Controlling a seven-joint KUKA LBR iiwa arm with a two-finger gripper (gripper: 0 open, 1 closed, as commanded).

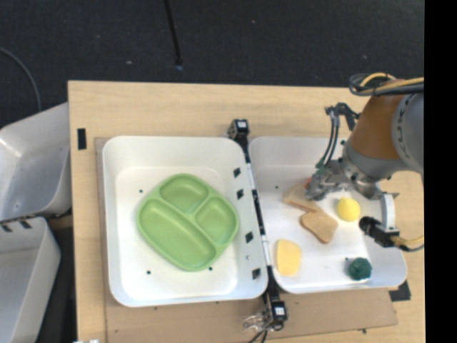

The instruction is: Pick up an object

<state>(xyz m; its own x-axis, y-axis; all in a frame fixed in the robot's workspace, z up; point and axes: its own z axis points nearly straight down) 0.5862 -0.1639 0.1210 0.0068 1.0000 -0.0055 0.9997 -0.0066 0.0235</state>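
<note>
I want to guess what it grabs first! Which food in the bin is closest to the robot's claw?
The tan wedge, right beside the gripper. The toast-like piece, yellow ball, yellow slab and green ball lie farther off.

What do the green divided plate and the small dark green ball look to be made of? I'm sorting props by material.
Green plate: probably moulded plastic, an even pale green with soft rounded compartment ridges and a dull sheen. Dark green ball: possibly fibre or foam; its outline looks fuzzy and matte, but it is too small to be sure.

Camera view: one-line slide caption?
KUKA gripper low in right bin beside tan wedge, bread slice and lemon; green divided plate in left bin.
</note>
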